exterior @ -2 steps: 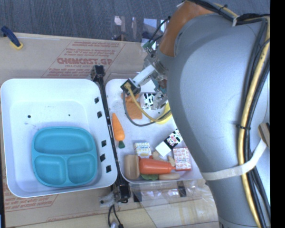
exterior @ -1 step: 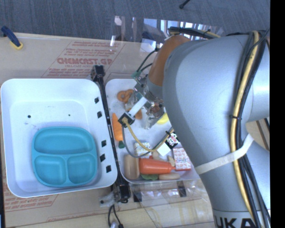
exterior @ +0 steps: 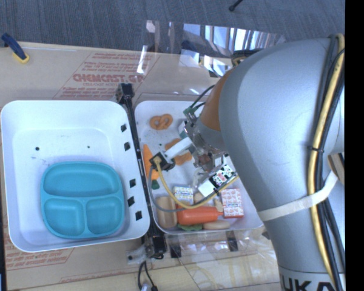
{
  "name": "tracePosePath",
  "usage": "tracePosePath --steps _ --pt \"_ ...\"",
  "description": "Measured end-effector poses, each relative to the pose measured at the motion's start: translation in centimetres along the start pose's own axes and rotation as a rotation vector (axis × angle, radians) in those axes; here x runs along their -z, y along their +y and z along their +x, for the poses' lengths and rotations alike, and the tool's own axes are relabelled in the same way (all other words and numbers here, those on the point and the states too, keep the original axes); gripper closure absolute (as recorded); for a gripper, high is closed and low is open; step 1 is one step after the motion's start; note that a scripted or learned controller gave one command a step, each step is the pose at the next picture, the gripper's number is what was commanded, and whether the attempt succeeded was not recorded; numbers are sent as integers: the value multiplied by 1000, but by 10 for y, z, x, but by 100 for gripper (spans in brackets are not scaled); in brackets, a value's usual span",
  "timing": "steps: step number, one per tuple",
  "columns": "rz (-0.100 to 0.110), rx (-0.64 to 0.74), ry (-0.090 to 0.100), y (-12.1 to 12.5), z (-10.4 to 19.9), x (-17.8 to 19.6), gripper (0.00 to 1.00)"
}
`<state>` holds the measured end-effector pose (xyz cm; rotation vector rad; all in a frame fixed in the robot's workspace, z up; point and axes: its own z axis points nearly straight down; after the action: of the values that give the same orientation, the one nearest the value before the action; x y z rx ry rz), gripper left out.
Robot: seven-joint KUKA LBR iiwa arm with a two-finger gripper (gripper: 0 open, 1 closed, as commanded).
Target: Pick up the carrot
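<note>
The gripper [exterior: 200, 162] is observed low over the middle of the right bin [exterior: 141, 111], the grey arm [exterior: 279, 132] covering most of that bin's 3 o'clock side. How wide the end effector stands cannot be told, since cabling and wrist hardware mask it, and nothing is seen held in it. The carrot [exterior: 197, 216], orange-red with a green end toward 7 o'clock, is found lying roughly flat near the bin's 6 o'clock wall, at about 6 o'clock from the gripper and apart from it. It is crowded: a pale bread-like piece [exterior: 165, 208] lies just beside it at 9 o'clock, a small printed packet [exterior: 183, 193] at 11 o'clock, and a red-and-white carton [exterior: 232, 203] at 2 o'clock. A pretzel [exterior: 161, 122] rests well apart at the bin's 12 o'clock end. The left bin [exterior: 12, 120] is noted to hold a blue divided plate [exterior: 82, 199]. The pick is judged not yet begun. For a sound grasp, the tool would best be carried toward 6 o'clock, centred over the carrot's thick middle and closed across its short axis, so that neighbours and the near wall are avoided; a tapered, smooth body is judged likely to slip if taken near its end.
</note>
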<state>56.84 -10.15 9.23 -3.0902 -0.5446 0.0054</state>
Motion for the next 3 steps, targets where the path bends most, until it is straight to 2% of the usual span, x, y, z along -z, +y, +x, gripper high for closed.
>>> tracePosePath --steps 1,2,3 --pt "5 7 1 -2 2 10 100" --pt "5 8 0 -2 2 10 0" --pt "-2 -107 8 -5 65 103 0"
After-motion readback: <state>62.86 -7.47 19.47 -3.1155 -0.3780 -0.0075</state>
